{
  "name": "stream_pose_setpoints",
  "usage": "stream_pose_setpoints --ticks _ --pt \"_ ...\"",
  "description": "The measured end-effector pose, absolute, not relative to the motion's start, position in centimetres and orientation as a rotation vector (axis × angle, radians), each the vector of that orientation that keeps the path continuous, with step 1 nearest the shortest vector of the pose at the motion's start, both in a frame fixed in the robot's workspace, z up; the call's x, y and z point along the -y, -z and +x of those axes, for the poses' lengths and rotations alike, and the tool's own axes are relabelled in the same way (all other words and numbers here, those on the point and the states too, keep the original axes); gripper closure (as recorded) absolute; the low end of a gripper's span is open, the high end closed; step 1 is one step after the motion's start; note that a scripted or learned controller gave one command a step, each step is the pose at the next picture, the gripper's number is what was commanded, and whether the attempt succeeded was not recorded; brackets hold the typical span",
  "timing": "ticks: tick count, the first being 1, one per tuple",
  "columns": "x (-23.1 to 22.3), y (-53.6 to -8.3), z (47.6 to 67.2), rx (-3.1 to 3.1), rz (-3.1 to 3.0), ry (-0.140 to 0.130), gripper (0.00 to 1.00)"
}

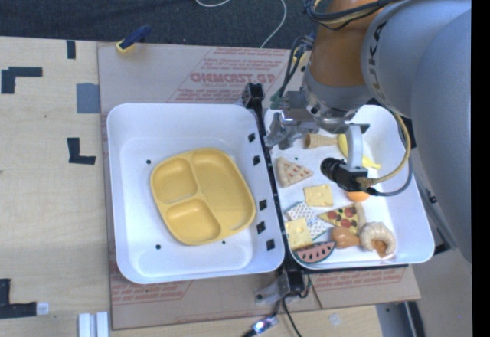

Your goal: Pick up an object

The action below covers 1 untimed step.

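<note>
I am reaching in over the right bin [413, 240], the 1 full of toy food. My hand [295, 129] hangs low near the far left corner of that bin, close to the wall where the 2 bins meet. I cannot tell if my hand is apart or together, because my big grey arm and the orange band [344, 21] sit on top of it. I see nothing held in it.

The things I could pick up all lie in the right bin. Just below my hand is a cracker wedge [292, 171]. Near it, toward the front, is a yellow cheese square [318, 195]. Further toward the front are a pizza slice [342, 215], a watermelon slice [315, 253] and a shrimp [379, 238]. A banana [354, 148] lies beside my wrist, partly under a black part. These toys lie close together, some touching, so I think grabbing just 1 will be tricky.

The left bin [122, 175] holds a yellow tray [202, 195] with 3 sections. It lies flat in the middle.

I think my hand is low here because I am going for something at this end of the bin, maybe the cracker wedge, since it is the closest thing. The wall between the bins is right beside my hand, so I would need to be careful not to bump it. Both bins rest on cardboard on the tabletop [46, 175].
</note>
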State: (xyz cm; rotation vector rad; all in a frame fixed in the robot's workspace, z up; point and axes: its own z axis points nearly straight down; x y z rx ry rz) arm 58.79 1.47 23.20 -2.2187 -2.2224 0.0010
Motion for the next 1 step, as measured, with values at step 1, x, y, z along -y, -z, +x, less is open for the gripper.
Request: stream_pose_setpoints --ticks 1 --pt "-0.55 -21.84 57.98 2.22 -2.221 -0.006 1.0"
